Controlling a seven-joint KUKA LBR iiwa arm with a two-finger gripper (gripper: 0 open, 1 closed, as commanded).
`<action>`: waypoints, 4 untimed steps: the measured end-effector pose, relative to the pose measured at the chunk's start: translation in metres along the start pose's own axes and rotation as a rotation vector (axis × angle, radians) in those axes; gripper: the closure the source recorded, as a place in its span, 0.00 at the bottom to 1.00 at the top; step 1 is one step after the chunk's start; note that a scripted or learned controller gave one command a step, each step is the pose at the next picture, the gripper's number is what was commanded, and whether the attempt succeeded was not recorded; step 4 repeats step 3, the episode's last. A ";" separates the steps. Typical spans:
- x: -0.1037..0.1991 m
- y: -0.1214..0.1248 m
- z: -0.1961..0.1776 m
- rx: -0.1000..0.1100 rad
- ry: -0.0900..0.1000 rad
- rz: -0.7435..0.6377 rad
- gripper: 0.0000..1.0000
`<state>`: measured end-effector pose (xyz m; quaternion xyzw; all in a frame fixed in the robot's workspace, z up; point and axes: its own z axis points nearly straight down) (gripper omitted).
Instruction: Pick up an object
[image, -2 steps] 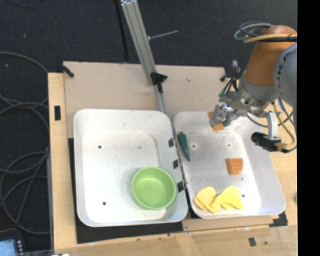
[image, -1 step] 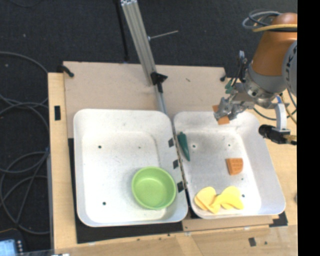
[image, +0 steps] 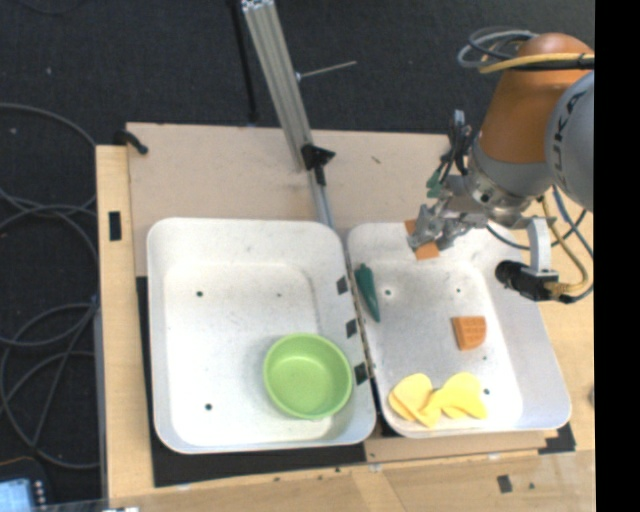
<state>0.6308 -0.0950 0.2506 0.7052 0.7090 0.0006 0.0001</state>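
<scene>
My gripper hangs over the far edge of the right bin, its fingers shut on a small orange block that is lifted off the bin floor. A second orange block lies on the right bin's floor toward its right side. A yellow soft piece rests at that bin's near edge. A dark green tool lies along the bin's left wall. A green bowl stands in the near right corner of the left bin.
A slanted metal rail rises behind the bins, ending at a black clamp near their shared edge. A black fitting with cables sits at the right bin's right rim. Loose cables lie on the dark floor at left.
</scene>
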 end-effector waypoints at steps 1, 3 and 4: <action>0.052 -0.025 -0.002 0.001 0.001 -0.001 1.00; 0.159 -0.062 0.006 0.003 0.000 -0.001 1.00; 0.159 -0.062 0.006 0.003 0.000 -0.001 1.00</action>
